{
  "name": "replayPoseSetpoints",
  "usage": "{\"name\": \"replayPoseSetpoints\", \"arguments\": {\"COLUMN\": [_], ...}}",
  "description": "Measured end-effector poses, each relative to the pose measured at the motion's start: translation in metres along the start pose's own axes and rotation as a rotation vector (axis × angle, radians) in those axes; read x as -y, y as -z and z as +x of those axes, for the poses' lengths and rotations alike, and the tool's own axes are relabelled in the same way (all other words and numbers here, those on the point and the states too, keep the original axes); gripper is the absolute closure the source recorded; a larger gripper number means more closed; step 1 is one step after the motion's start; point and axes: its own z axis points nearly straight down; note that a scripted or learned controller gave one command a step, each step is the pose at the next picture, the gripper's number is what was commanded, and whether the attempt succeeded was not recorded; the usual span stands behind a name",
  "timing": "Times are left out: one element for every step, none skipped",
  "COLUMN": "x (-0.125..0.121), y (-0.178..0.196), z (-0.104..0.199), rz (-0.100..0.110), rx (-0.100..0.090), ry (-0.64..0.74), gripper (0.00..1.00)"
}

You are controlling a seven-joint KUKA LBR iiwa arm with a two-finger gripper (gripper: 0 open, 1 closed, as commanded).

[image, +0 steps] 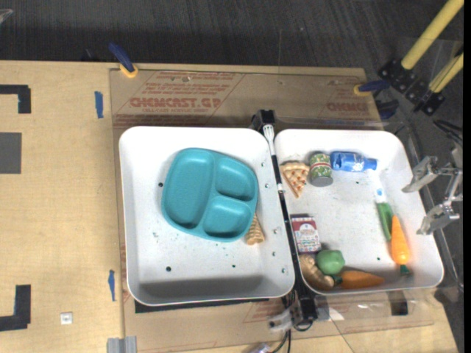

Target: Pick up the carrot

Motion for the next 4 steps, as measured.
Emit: {"name": "replayPoseSetpoints", "arguments": {"x": [-0.01,-0.001,0.0,0.002], "y": [-0.146,-0.153,-0.155,-0.153], "z": [-0.086,-0.021,-0.103,-0.01], "rz": [-0.001,-0.004,-0.001,-0.002], "rx": [0.002,0.007,0.006,0.002], "ry": [0.194,0.34,0.18,0.269], "gripper": [0.0,0.0,0.0,0.0]}}
